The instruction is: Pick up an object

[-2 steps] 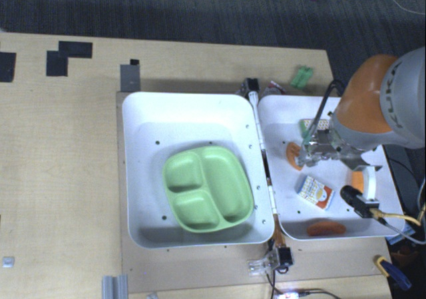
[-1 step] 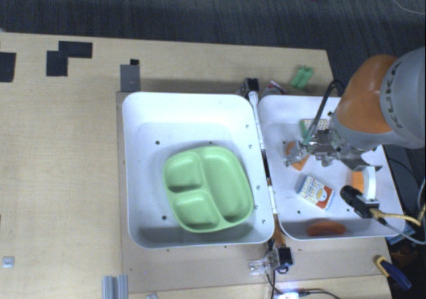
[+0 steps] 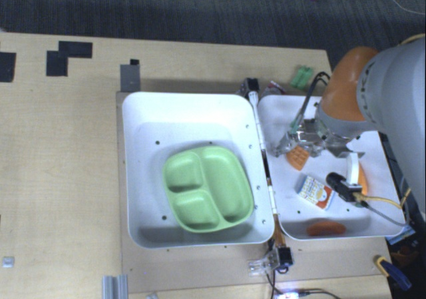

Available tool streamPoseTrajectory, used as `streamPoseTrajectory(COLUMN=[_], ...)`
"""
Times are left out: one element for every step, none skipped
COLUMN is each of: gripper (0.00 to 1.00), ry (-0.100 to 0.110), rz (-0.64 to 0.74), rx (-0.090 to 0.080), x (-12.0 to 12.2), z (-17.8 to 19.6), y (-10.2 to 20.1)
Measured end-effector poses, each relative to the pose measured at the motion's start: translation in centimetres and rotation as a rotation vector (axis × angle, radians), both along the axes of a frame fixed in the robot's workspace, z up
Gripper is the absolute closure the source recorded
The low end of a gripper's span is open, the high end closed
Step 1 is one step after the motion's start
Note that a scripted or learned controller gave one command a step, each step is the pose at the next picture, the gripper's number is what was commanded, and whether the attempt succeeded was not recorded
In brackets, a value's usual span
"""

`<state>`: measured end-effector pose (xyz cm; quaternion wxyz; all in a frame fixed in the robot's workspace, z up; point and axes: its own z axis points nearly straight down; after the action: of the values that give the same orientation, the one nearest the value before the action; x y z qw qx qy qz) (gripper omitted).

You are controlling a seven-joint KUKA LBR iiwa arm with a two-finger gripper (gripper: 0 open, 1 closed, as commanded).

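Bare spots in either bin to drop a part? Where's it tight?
Left bin: bare floor behind the green plate and along the wall on the view's left. Right bin: crowded, with the gripper by an orange piece, a small packet and a reddish item; bare mainly at its back corner beside the divide.

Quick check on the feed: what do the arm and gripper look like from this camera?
The arm is a thick, rounded, smooth grey shell with a glossy orange band above the wrist. The gripper is small, bare silver metal, and a thin dark cable loops down to it.
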<state>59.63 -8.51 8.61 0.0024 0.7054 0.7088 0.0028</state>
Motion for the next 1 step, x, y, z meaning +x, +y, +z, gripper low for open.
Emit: streamPoseTrajectory(gripper=[1.0], ry=[-0.006], rz=[0.005], rx=[0.001], x=[0.17], z=[1.15], y=[0.1])
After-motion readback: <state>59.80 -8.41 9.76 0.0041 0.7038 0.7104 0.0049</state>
